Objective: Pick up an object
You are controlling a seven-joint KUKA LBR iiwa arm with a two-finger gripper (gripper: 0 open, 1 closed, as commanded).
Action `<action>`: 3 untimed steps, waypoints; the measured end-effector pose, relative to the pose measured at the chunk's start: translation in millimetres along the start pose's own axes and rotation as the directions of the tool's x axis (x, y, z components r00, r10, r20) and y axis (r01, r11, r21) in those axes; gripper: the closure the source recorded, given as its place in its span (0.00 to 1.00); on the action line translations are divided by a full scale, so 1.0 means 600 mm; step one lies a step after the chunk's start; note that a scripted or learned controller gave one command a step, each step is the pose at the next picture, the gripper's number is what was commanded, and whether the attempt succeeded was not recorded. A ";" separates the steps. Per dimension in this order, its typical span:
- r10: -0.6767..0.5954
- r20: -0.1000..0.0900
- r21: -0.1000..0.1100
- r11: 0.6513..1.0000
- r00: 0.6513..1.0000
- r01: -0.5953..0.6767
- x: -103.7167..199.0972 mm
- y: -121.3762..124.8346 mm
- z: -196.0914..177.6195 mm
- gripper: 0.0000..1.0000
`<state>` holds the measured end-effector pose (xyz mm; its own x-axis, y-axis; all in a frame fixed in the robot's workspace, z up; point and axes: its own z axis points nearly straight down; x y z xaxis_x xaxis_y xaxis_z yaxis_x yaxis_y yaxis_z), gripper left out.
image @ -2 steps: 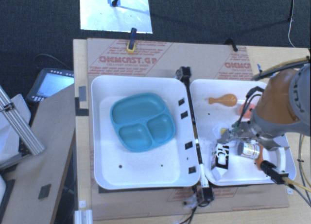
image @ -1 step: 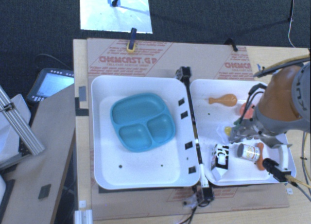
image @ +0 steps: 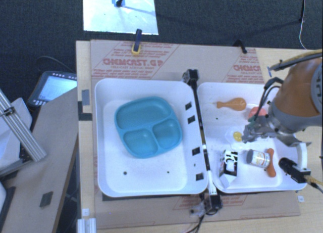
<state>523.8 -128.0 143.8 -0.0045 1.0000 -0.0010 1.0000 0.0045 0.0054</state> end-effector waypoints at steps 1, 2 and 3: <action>0.000 0.001 -0.002 1.000 1.000 0.000 0.009 0.002 -0.104 1.00; 0.000 0.001 -0.003 1.000 1.000 0.000 0.005 0.010 -0.211 1.00; -0.004 -0.002 0.003 1.000 1.000 0.004 0.093 0.023 -0.197 1.00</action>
<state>536.7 -71.7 262.2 -0.0089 1.0000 0.0006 1.0000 0.0089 0.0027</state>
